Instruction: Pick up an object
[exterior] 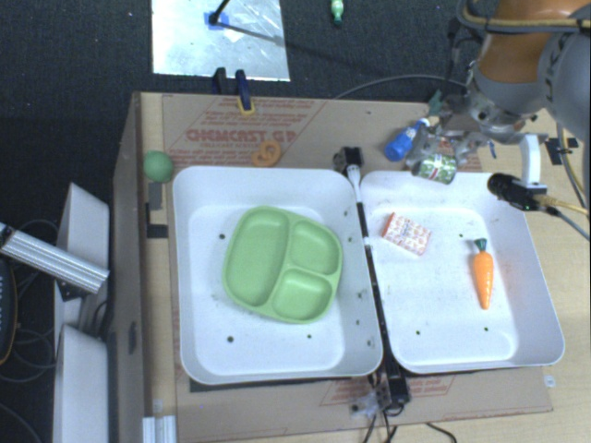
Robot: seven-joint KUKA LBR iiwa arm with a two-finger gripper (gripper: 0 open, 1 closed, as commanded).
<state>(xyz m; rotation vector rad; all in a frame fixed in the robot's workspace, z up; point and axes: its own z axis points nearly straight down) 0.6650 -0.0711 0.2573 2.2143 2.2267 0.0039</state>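
Gripper [441, 160], apparently pinching a small green-and-white can [437, 168] above the right white bin's [531, 340] far rim, should rise straight and slowly to avoid dropping it.

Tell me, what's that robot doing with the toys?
A robot arm reaches in from the right, and its gripper sits above the back edge of the right bin. A small green can appears to be at the gripper, though it's hard to tell if it is really held. A toy carrot and a little red and white packet lie in that bin. A green divided plate rests in the left bin.
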